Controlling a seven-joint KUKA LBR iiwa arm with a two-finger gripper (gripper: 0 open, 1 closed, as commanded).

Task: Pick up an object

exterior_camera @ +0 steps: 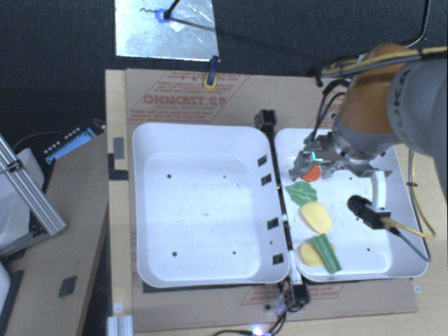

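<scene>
In the right bin [399, 257] my gripper [306, 165] is low over the bin's upper left part, close to the divider. A small red-orange object [312, 175] lies right under and beside its tip; whether they touch I cannot tell. Just below lies a flat green piece [301, 192]. Further toward the front sit a yellow rounded object [317, 218], a green stick-shaped object [327, 253] and another yellow piece [309, 255] against it.
The left bin [150, 208] stands beside the right one, with black clips [266, 180] along the shared rim. The arm's grey and orange body [378, 110] hangs over the right bin's back part. A foil sheet [166, 18] lies beyond the bench.
</scene>
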